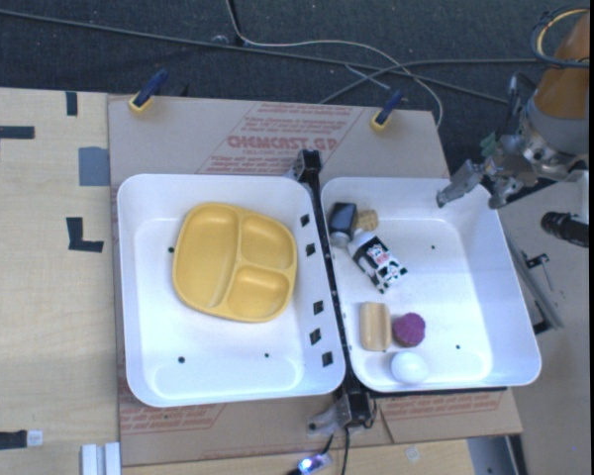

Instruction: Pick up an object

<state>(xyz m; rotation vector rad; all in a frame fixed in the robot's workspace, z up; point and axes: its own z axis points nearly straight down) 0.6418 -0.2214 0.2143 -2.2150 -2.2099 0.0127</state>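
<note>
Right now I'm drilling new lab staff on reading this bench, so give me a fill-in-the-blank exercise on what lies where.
1. The yellow divided plate lies in the ____ bin.
2. The purple ball lies next to a ____ ball.
3. The gripper hovers over the right bin's ____ right corner.
4. The tan block lies to the ____ of the purple ball.

Missing words: left; white; far; left
</note>
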